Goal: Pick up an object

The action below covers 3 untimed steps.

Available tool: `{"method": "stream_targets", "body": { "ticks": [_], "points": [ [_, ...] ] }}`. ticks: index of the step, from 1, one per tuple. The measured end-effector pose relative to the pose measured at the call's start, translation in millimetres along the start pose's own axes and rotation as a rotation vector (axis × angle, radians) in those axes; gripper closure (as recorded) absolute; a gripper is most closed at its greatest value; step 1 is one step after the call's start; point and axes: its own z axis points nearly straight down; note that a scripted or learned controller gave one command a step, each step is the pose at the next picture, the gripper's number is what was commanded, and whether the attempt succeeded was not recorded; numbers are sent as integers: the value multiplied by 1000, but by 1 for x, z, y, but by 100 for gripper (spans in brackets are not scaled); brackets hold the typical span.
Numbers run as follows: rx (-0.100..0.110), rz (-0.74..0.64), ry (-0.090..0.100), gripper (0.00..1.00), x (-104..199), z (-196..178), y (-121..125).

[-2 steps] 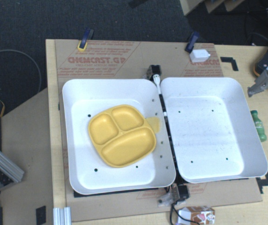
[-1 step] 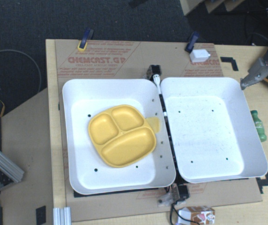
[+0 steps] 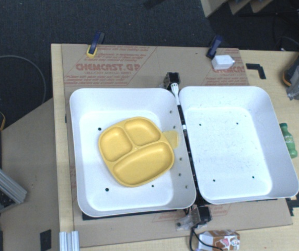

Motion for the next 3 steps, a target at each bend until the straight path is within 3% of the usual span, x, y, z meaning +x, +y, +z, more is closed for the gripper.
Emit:
{"method": "stream_targets", "body": {
  "ticks": [1,2,3],
  "points": [
    [19,3,4,100,9,102,-3],
    [14,8,2,100,-63,184,29],
    [12,9,2,100,-137,236,32]
  ]
}}
